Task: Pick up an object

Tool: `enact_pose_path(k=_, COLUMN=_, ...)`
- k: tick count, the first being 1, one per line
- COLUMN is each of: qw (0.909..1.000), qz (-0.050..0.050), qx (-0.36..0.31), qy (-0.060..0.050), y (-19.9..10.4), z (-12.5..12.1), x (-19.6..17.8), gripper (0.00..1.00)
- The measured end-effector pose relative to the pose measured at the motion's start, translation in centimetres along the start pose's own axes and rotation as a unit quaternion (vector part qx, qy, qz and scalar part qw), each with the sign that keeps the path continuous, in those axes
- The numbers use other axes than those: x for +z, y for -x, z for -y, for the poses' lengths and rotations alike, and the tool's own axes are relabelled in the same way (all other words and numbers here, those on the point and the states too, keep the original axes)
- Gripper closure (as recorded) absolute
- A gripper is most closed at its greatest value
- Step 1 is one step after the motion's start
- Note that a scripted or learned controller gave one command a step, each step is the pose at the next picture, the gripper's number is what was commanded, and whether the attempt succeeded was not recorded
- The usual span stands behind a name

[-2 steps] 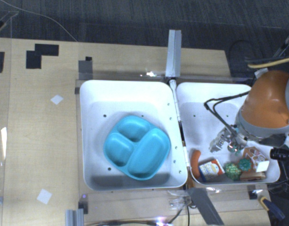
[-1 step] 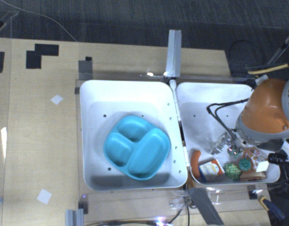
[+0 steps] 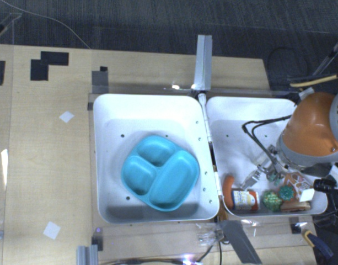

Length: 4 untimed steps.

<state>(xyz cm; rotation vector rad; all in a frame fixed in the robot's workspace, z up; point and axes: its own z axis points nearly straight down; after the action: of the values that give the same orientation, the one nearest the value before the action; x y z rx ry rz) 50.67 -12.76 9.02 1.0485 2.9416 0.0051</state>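
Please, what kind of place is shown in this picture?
Probably a robotics lab bench for pick-up trials. Two white bins sit side by side on a wooden bench, a robot arm reaches into the right one, and a blue divided plate lies in the left.

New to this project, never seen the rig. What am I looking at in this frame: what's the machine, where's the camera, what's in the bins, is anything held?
One fixed camera looks down at a slant on a wooden bench with two shallow white bins. The grey arm with the orange band is a KUKA robot reaching in from the right. Its gripper hangs low over the right bin, above a small pile: a jar with a red lid, a green ball and other small items. I can't tell whether it holds anything. The left bin holds a blue divided plate.
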Motion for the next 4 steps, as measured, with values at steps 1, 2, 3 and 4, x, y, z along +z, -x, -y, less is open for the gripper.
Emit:
enact_pose_path(k=1, qw=0.9991, qz=0.001, qx=0.042, qy=-0.001, y=-1.5, z=-1.0, x=0.0, gripper=0.00)
enact_pose_path(k=2, qw=0.9992, qz=0.004, qx=0.041, qy=0.002, y=-1.3, z=-1.3, x=-1.3, gripper=1.00)
enact_pose_path(k=3, qw=0.9999, qz=-0.003, qx=0.013, qy=-0.001, y=2.3, z=-1.8, x=0.0, gripper=1.00)
enact_pose_path(k=4, qw=0.9999, qz=-0.001, qx=0.014, qy=0.000, y=2.4, z=-1.8, x=0.1, gripper=0.00)
